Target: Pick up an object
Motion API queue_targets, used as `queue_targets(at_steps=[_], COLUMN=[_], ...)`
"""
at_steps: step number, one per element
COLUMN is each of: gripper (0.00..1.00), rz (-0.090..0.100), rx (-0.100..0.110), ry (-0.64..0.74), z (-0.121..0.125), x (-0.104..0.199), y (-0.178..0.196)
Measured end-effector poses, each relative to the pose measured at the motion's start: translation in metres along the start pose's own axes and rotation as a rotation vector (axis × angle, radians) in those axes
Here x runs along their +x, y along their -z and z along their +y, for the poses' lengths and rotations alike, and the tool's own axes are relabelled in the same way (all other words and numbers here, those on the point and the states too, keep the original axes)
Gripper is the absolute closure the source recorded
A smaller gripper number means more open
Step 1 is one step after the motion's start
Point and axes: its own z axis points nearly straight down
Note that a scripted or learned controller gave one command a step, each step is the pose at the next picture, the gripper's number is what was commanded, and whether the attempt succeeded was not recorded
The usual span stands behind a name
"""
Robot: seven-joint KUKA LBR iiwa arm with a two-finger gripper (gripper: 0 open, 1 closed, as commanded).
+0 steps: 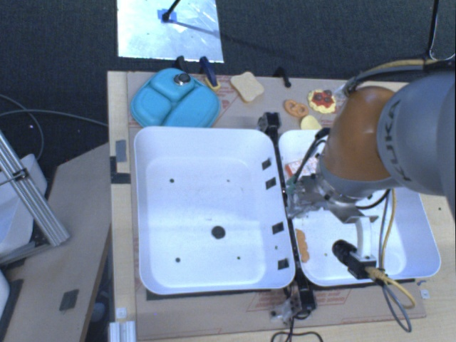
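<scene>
My gripper (305,197) hangs low over the left part of the right bin (420,255), close to the divider between the bins. The bulky grey wrist and its orange band (360,141) cover much of that bin. A small orange-brown piece (301,244) lies on the bin floor just below the gripper in the view. A red and white item (292,168) peeks out above the gripper, near the bin's left wall. Whatever sits directly beneath the wrist is hidden.
The left bin (206,162) sits beside it. Behind the bins on the bench lie a blue lidded tray (174,98), a toast slice (247,86), a pretzel (295,107), a small pizza-like piece (322,100) and a pale yellow piece (310,123). Cables trail at the lower right.
</scene>
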Motion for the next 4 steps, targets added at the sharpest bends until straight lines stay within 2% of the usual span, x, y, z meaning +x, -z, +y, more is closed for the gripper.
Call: queue_targets(at_steps=[1, 2, 3, 4], gripper=[1.0, 1.0, 1.0, 1.0], rz=[-0.002, 0.002, -0.001, 0.002], rx=[-0.012, -0.015, -0.014, -0.009], ry=[0.001, 0.01, -0.003, 0.012], z=[-0.02, -0.001, -0.02, -0.011], x=[-0.006, 0.067, 0.028, 0.128], y=[0.066, 0.131, 0.182, 0.191])
